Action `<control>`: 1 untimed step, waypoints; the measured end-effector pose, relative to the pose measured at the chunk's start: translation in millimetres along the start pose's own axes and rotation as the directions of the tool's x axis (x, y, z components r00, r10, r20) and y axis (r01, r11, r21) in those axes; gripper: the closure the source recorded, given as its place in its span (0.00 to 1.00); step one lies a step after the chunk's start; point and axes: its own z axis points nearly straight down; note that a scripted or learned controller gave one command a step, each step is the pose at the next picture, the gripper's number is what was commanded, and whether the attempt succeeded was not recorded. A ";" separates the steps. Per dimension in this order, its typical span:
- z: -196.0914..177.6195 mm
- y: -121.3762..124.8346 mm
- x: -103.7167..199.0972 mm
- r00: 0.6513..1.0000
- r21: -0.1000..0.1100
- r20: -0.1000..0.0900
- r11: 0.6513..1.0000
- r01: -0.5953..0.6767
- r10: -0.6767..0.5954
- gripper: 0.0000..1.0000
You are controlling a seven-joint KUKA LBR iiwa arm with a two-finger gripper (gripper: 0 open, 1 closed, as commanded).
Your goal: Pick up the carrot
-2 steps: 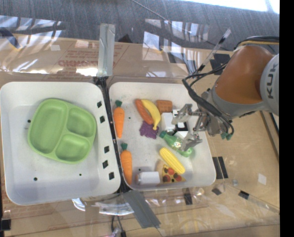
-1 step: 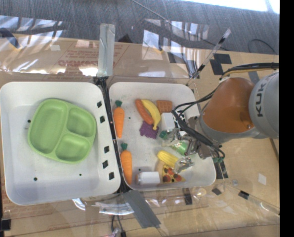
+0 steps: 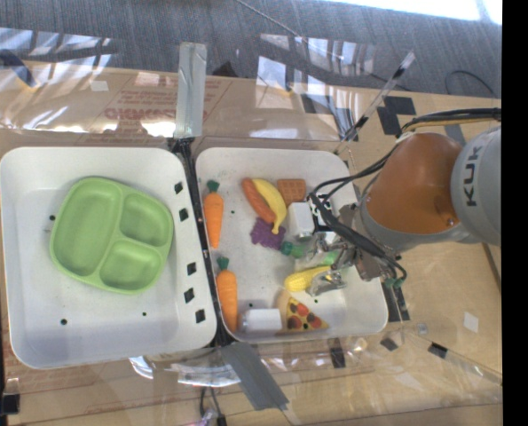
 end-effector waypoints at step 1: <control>-57.7 39.8 -4.6 0.997 -0.002 -0.003 0.997 0.072 -0.072 1.00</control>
